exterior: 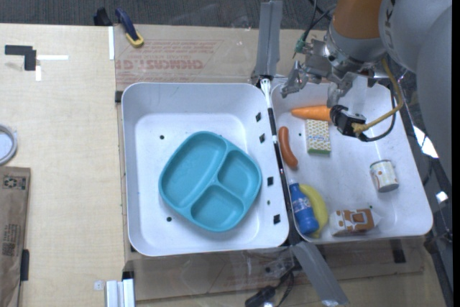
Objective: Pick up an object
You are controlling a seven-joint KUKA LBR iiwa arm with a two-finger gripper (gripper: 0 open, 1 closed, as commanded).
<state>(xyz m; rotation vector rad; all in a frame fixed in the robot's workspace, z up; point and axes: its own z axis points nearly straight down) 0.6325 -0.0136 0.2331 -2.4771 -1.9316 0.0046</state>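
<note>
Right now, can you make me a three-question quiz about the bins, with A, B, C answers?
1. Where is the blue divided plate?
A. left bin
B. right bin
C. on the cardboard

2. What colour is the carrot?
A. green
B. orange
C. purple

3. How does the blue bottle lie?
A. standing upright
B. hanging from the gripper
C. lying down beside the banana

Answers: A, the plate fills the left bin's floor; B, it is orange; C, the bottle lies flat along the banana.
</note>
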